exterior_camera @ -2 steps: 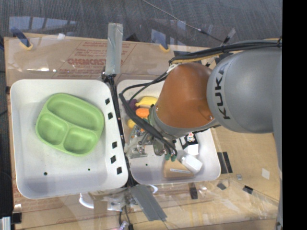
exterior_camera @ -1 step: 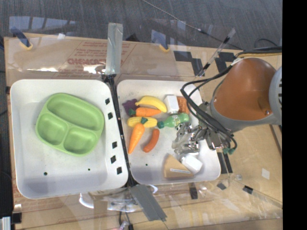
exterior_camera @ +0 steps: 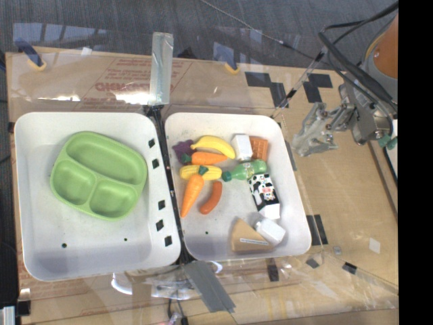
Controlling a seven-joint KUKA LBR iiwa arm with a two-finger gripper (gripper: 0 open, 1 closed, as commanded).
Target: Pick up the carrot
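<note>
The carrot (exterior_camera: 191,193), orange and tapered, lies in the right bin (exterior_camera: 292,188) near its left wall, tip pointing toward the front. A second orange carrot-like piece (exterior_camera: 208,158) lies just behind it, under a banana (exterior_camera: 213,144). My gripper (exterior_camera: 312,141) hangs outside the right bin, past its right rim and well to the right of the carrot. Its fingers stand open with nothing between them.
Around the carrot lie a yellow corn piece (exterior_camera: 203,173), a red sausage (exterior_camera: 211,197), purple grapes (exterior_camera: 183,151), a green vegetable (exterior_camera: 247,171), a cow-print carton (exterior_camera: 265,191) and a tan wedge (exterior_camera: 249,237). The left bin (exterior_camera: 40,242) holds a green divided plate (exterior_camera: 100,175).
</note>
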